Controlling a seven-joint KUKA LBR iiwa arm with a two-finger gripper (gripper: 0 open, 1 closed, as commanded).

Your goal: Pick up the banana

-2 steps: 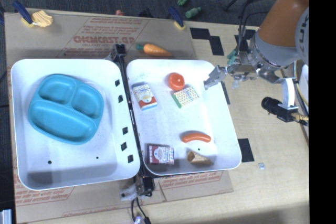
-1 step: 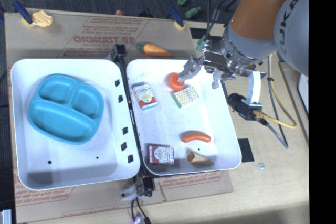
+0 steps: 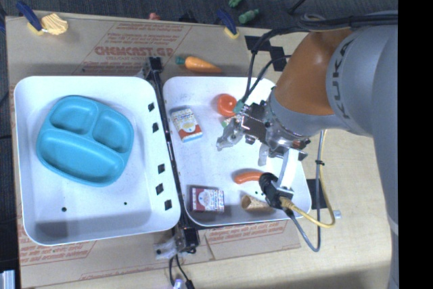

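Note:
My gripper [image 3: 243, 148] hangs over the middle of the right bin [image 3: 203, 88], its two metal fingers [image 3: 224, 140] spread apart with bare bin floor between them. It is open and holds nothing. A red sausage-shaped toy [image 3: 247, 176] lies just below the fingers. A round orange-red fruit [image 3: 226, 103] sits just above them. The grey and orange arm [image 3: 318, 84] covers the right part of that bin, hiding what lies beneath it.
The right bin also holds a small white and orange carton [image 3: 185, 124], a brown box [image 3: 206, 199] and a tan cone-like piece [image 3: 256, 202]. A blue divided plate [image 3: 84, 139] lies in the left bin [image 3: 27, 166]. A toy carrot [image 3: 199, 64] rests on the cardboard behind.

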